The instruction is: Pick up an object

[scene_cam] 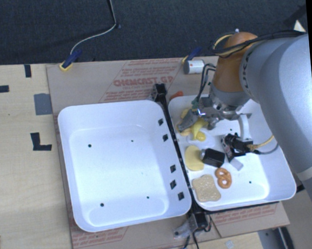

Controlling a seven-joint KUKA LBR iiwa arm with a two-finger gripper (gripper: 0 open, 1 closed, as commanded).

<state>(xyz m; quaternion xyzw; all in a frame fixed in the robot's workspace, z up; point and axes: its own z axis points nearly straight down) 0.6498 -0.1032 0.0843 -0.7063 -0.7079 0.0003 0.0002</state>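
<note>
In right bin [270, 190] — tool [191, 124] half-hidden

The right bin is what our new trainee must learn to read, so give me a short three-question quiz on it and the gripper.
1. True or false: the gripper is over the right bin.
2. Which item lies nearest that bin's front edge?
A. the tan bread slice
B. the yellow banana
C. the black block
3. Fill in: the pretzel lies to the ____ of the bread slice in the camera view.

Key: 1 true; 2 A; 3 right.
</note>
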